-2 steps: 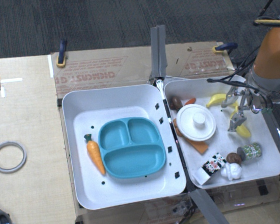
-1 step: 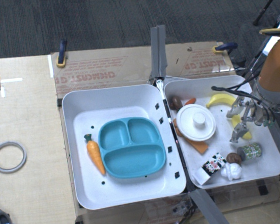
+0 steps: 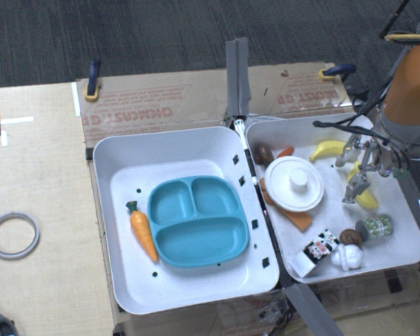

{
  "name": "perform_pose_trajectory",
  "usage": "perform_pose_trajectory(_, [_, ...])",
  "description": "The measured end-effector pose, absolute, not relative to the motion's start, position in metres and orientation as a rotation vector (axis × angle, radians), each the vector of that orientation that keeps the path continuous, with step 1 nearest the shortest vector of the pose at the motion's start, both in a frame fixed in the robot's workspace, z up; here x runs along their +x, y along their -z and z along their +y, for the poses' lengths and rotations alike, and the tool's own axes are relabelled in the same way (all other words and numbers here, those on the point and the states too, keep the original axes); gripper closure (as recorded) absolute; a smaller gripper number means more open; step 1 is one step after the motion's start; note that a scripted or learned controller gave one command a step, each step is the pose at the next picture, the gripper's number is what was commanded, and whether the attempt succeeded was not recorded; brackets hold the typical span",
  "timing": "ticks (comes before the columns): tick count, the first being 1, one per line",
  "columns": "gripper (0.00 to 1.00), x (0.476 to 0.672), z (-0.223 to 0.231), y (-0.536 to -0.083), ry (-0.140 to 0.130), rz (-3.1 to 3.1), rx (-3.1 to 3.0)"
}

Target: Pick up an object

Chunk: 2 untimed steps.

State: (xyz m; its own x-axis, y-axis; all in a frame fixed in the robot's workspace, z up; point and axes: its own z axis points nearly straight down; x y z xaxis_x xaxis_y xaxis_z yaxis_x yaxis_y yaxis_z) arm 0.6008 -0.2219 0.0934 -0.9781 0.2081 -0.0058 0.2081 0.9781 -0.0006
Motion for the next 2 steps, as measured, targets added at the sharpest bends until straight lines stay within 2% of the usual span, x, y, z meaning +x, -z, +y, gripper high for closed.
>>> perform_pose_trajectory(1, [1.0, 0.6025, -0.2222, -0.1044, 0.005, 3.113, 0.326])
perform_pose_trajectory(2, [0.0, 0.6025, -0.2221, -0.1044, 0.005, 3.113, 0.326])
